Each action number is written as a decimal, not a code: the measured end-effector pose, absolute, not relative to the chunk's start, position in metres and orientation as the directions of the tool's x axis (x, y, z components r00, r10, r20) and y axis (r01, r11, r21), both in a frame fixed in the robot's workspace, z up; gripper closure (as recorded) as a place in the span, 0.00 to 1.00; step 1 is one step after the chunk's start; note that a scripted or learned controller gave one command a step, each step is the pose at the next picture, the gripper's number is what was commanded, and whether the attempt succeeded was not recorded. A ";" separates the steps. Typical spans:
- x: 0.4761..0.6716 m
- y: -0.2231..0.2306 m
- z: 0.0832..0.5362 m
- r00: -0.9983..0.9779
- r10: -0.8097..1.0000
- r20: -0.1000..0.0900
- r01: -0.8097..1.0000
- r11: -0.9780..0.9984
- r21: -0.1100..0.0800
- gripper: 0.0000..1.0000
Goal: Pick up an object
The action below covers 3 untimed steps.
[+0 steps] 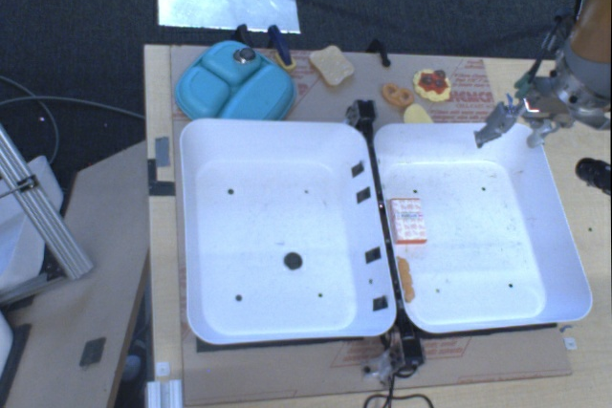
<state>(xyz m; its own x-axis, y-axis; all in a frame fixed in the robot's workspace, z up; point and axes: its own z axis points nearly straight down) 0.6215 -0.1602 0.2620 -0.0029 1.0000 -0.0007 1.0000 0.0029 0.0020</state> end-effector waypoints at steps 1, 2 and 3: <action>0.667 -0.117 0.101 -0.008 1.000 0.004 1.000 0.008 -0.009 0.00; 0.526 -0.140 0.088 0.002 1.000 -0.003 1.000 -0.002 0.007 0.00; 0.530 -0.141 0.100 0.001 1.000 -0.007 1.000 0.000 0.017 1.00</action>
<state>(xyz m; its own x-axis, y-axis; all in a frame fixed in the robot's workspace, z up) 0.5304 -0.1408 0.1003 0.0005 1.0000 -0.0072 0.9999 -0.0004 0.0170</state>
